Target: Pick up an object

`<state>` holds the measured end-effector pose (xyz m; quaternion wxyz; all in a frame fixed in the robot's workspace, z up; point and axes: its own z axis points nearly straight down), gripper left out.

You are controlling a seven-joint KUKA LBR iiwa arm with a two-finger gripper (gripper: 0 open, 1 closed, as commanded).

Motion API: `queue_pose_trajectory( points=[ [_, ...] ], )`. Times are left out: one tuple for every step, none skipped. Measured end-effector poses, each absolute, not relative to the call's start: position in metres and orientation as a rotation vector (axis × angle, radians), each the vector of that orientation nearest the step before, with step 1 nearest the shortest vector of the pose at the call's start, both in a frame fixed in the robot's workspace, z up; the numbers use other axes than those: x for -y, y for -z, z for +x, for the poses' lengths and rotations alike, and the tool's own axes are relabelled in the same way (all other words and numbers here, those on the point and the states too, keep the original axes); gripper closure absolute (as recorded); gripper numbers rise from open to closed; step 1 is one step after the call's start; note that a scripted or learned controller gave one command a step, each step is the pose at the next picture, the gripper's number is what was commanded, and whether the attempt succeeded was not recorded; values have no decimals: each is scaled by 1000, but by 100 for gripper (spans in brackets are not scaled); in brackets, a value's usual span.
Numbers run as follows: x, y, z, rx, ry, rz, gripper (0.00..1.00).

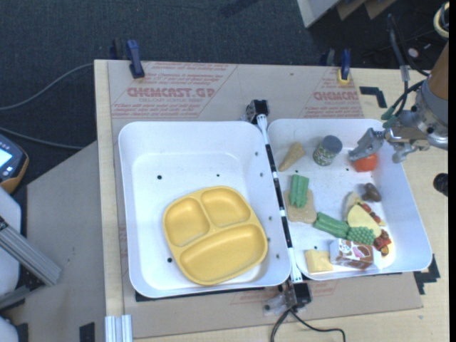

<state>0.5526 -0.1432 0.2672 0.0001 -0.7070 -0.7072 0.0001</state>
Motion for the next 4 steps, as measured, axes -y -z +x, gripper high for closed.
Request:
queue_pose_trajectory(
  points=[
    [208, -130, 539, 2209, -10, -2222, 0],
    [179, -87, 481, 2225, 12, -2230, 0],
    [178, -85, 571, 2233, 6, -2222, 0],
    [179, -95, 567, 2224, 2, -2224, 100]
  ],
)
